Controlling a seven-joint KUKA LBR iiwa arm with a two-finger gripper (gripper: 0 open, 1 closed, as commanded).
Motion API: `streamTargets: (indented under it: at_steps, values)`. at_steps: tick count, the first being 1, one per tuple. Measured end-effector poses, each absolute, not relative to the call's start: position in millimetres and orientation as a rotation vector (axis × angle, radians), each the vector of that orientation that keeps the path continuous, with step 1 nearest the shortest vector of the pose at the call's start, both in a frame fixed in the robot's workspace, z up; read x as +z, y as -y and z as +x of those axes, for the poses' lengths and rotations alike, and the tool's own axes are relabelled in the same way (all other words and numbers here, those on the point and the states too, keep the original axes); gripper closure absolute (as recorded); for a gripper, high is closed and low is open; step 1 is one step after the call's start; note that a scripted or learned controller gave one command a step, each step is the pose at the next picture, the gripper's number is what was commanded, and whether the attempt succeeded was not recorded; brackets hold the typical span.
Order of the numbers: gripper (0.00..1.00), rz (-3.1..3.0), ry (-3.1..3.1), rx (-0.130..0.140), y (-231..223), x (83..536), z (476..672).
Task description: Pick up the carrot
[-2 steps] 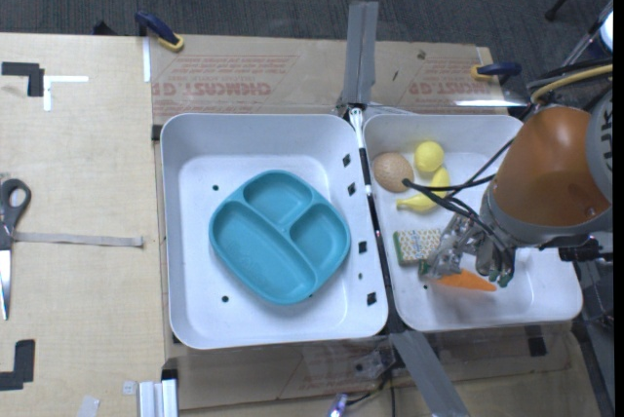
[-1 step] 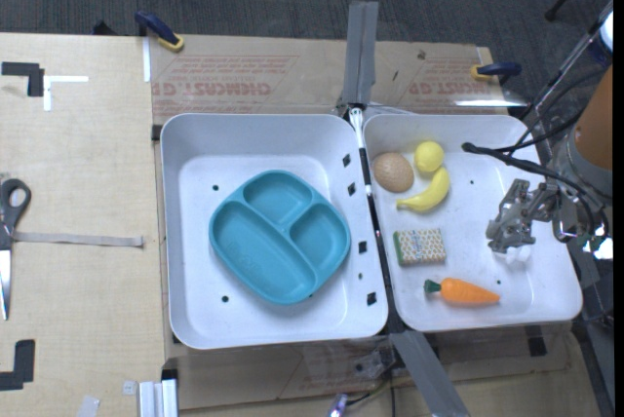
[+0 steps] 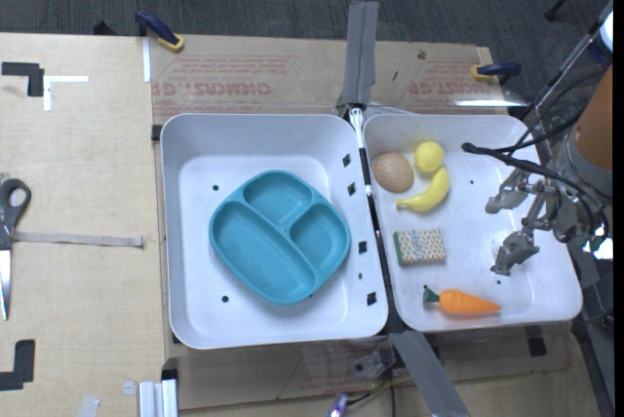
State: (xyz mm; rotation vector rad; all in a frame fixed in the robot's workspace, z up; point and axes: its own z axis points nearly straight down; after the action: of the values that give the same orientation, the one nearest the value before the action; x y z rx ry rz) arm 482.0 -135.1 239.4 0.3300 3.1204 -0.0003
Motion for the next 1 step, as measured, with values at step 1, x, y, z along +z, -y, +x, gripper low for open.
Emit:
streamTargets:
  at_steps: [1]
  values:
    - [0.00,0.547,-3.092,0.002,122.7,115.9,478.5]
